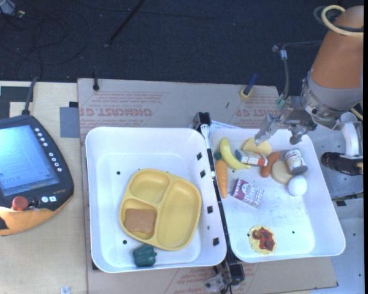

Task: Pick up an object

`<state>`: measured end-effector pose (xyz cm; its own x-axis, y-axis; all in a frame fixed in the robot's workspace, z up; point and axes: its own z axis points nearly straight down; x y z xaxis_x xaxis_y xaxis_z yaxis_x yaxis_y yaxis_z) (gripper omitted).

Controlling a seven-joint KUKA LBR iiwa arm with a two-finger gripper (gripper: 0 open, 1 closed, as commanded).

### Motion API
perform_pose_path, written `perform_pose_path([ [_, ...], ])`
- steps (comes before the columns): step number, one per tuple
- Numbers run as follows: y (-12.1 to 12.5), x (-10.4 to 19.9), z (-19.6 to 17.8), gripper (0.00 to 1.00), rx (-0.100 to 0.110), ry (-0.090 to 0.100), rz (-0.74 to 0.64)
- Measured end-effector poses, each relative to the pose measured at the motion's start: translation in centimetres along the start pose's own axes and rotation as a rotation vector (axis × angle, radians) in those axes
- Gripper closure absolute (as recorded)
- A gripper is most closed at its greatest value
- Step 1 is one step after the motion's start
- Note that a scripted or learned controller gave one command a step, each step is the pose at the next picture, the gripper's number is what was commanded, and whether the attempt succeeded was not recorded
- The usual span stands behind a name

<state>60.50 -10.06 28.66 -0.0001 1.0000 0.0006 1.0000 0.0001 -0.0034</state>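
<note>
Yellow against the white right bin (331,225), a banana (229,155) lay just left of the empty, spread-fingered end effector (284,130), which hovered above the bin's far rim, near a can (294,161).

Dark floor (172,29) up top with loose black cables (126,17). Tan bench (24,250), brown printed cardboard sheet (147,106) spread on it. Teach pendant (21,170), lit screen, at left edge. Even, bright overhead light.
</note>
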Motion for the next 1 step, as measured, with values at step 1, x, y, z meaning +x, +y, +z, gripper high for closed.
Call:
perform_pose_path([
  [1,3.53,-5.67,7.12,0.00,0.001,-0.001,0.002],
])
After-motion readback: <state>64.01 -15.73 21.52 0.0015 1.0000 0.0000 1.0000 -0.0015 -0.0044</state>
